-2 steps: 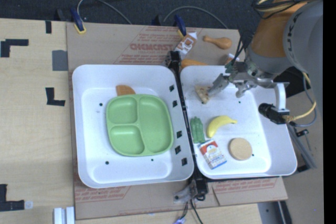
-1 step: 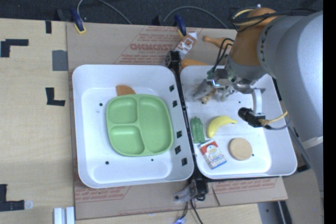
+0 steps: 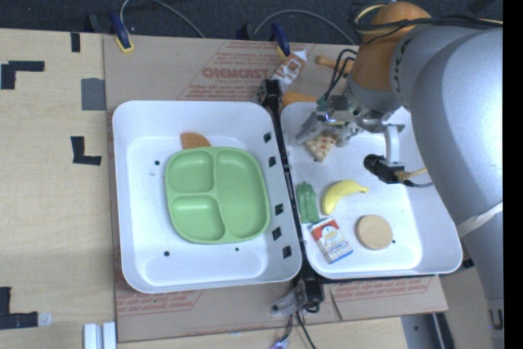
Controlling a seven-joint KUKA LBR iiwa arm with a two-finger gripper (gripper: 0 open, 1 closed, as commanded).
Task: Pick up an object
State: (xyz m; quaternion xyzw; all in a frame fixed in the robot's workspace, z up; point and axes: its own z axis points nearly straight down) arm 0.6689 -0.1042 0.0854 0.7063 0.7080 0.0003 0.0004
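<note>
The grey arm reaches in from the right over the right bin. Its gripper sits low at that bin's far-left corner, right at a tan, waffle-textured piece — whether it grips it, I cannot tell. Nearer lie a yellow banana and a round cookie.
</note>
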